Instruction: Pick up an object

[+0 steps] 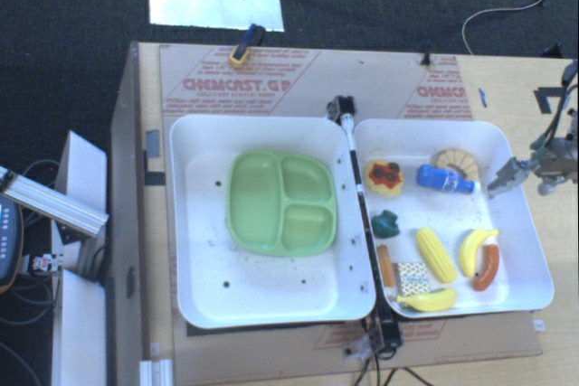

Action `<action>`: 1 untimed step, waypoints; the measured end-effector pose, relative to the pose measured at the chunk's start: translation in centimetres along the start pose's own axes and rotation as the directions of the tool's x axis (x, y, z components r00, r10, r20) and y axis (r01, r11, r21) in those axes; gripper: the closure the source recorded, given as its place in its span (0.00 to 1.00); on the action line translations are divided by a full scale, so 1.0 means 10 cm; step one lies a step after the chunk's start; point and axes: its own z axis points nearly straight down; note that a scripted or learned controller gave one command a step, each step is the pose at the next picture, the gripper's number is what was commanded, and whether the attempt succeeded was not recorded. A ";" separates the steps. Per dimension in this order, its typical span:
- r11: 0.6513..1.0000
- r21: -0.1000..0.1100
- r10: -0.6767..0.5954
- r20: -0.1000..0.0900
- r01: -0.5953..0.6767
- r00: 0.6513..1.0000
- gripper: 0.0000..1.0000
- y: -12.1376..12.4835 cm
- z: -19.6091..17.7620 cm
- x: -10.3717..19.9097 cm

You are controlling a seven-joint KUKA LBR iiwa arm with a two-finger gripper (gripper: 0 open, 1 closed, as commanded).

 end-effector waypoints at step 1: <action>1.000 0.002 0.000 -0.001 0.000 1.000 0.00 0.02 0.93 0.48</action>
